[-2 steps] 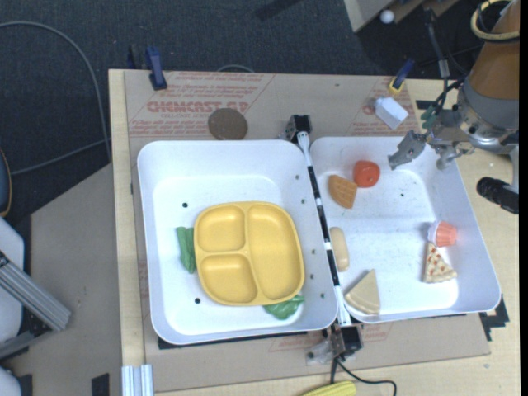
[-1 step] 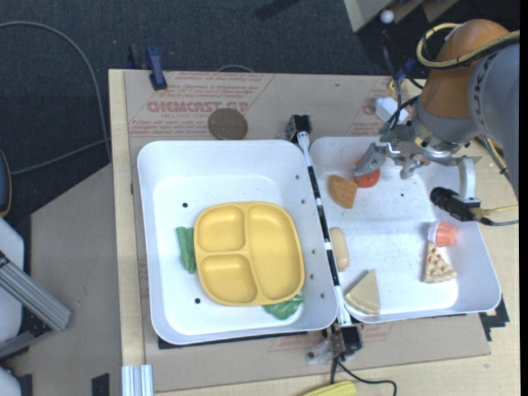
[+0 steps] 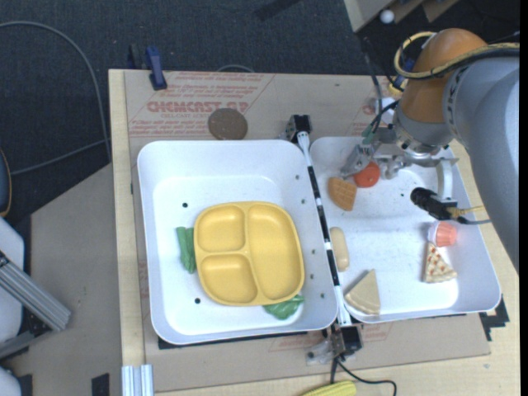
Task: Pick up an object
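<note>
Here the gripper [image 3: 369,165] is low over the right bin [image 3: 412,299], at about 11 o'clock of it, and a small red round object [image 3: 367,175] sits between its fingers, which look clamped on it. Just beside, at 7 o'clock from the gripper, lies an orange piece [image 3: 342,193]. In the left bin [image 3: 157,188] a yellow divided plate [image 3: 247,252] lies.
</note>
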Controlling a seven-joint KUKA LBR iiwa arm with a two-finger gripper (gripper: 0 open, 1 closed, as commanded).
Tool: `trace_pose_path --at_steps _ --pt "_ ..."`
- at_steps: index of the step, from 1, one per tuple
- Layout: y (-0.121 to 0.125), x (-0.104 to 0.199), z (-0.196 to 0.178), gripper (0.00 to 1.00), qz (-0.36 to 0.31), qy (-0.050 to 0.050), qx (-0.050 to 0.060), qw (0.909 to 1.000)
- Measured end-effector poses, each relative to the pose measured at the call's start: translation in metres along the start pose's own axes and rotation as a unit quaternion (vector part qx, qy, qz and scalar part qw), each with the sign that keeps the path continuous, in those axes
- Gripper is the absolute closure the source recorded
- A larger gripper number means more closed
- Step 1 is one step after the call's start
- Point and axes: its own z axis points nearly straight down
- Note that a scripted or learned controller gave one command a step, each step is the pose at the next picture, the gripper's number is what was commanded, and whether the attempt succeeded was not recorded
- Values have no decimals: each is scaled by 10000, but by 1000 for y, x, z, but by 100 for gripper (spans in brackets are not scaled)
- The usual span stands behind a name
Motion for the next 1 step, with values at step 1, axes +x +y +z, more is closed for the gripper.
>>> trace_pose_path --at_steps 1 --pt "1 0 -12 100 -5 -9 -19 10000"
